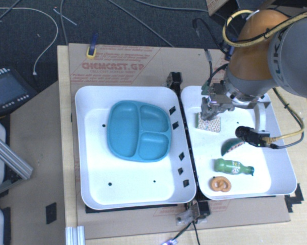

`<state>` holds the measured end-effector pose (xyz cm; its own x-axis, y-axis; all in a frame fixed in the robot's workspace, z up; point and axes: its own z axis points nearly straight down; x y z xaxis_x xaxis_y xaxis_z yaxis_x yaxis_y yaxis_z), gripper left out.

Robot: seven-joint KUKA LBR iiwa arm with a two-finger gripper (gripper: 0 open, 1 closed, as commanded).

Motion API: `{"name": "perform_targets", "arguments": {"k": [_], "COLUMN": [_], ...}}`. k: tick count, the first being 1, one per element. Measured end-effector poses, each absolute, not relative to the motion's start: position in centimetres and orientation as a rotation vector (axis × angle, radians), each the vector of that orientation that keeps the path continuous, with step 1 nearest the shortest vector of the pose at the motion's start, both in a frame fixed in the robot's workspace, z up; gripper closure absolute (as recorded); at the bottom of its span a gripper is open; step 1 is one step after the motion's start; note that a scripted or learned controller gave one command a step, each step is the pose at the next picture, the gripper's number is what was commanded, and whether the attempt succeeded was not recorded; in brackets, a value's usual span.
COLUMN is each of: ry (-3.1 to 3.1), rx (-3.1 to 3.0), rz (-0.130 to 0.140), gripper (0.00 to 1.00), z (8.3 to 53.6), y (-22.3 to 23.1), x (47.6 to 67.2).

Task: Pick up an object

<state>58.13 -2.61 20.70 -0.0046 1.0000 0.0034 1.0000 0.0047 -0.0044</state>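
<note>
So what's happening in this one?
The arm has reached into the right bin, and its gripper is low over a small patterned square near the bin's far left corner. A green bottle, a pretzel-shaped piece and a green wedge lie nearer the front. A blue divided plate sits in the left bin.

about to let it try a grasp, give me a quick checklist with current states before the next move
1. hand is over the right bin: ok
2. Hand is above a target, the speckled square pad: ok
3. Anything held between the fingers: cannot tell
4. Green bottle, pretzel and green wedge lie apart from the pad: ok
5. Yellow cable clear of the hand: ok
6. Blue divided plate sits in the left bin, out of the way: ok
</note>
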Motion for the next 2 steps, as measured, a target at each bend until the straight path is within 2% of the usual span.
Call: {"name": "perform_targets", "arguments": {"k": [1,2], "ry": [-2.224,-2.222], "rx": [-2.212,-2.212], "rz": [0.0,0.003], "gripper": [1.0,1.0], "z": [22.4,22.0], "y": [2.1,6.8], "x": [55.9,53.0]}}
